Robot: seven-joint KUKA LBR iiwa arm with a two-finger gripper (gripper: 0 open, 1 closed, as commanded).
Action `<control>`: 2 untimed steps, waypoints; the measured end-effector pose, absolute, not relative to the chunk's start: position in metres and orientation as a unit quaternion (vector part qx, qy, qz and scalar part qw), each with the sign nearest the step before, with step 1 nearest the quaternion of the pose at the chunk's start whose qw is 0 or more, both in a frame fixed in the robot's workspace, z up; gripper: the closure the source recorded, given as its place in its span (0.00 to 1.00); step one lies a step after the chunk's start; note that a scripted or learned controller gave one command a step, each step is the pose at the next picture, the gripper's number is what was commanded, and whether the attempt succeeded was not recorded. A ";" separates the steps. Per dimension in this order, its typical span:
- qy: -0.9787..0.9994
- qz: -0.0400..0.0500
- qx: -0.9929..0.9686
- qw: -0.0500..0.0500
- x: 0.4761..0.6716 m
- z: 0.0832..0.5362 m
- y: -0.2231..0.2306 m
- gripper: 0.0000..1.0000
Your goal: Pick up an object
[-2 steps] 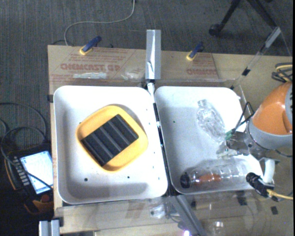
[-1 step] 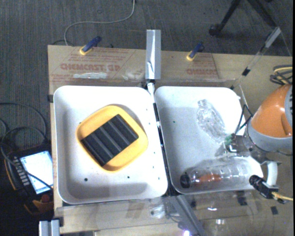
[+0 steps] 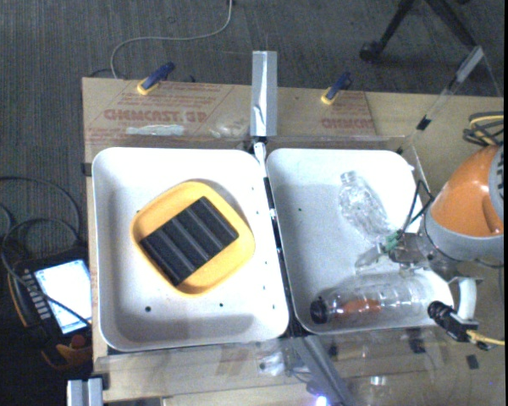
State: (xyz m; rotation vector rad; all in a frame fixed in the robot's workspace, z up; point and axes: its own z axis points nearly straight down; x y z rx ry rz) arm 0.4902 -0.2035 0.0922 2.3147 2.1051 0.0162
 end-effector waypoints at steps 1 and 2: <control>0.640 -0.001 0.768 0.000 0.544 0.102 -0.203 0.00; 0.578 -0.001 0.816 -0.001 0.523 0.141 -0.158 0.00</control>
